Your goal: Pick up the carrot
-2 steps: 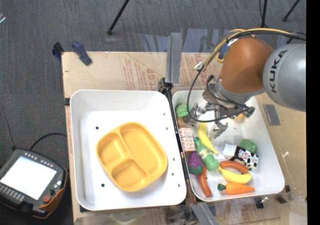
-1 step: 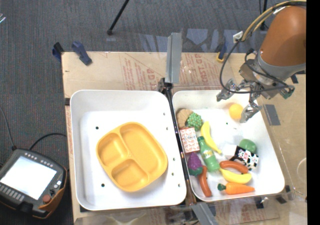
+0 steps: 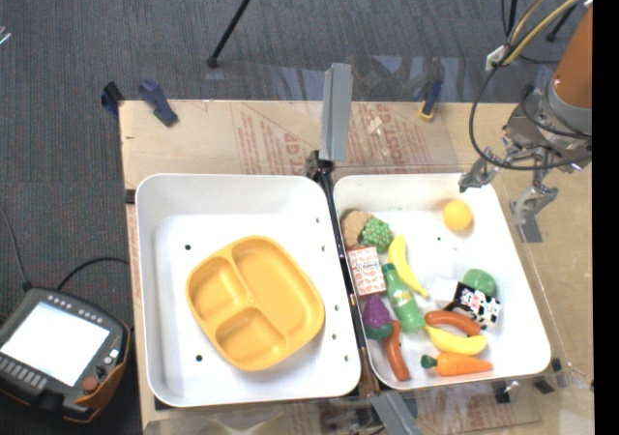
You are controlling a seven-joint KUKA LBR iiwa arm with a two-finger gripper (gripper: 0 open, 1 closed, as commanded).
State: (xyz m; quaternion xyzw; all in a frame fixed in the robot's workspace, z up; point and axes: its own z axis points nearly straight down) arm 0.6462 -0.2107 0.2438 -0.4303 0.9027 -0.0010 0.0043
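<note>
Gripper (image 3: 505, 197): at the upper right corner of the right bin (image 3: 527, 278), above its rim; two fingers spread wide apart, nothing between them, touching no object.

Carrot (image 3: 456, 364): orange with a green top, lying flat near the front wall of the right bin, green end toward the left; well apart from the gripper.

Items beside the carrot: a yellow banana (image 3: 456, 340) just behind it, a red sausage (image 3: 452, 321) behind that, and a second red sausage (image 3: 397, 356) just to its left.

Other contents of the right bin: black-and-white cow-print carton (image 3: 476, 305), green round item (image 3: 479, 281), green bottle (image 3: 401, 298), purple eggplant (image 3: 375, 317), small red-and-white box (image 3: 366, 269), yellow corn cob (image 3: 406, 264), broccoli (image 3: 376, 232), orange ball (image 3: 457, 217) nearest the gripper.

Left bin (image 3: 164, 201): holds a yellow divided plate (image 3: 253, 301).

Off the bench, lower left: a grey handheld control pendant (image 3: 60, 354).
</note>
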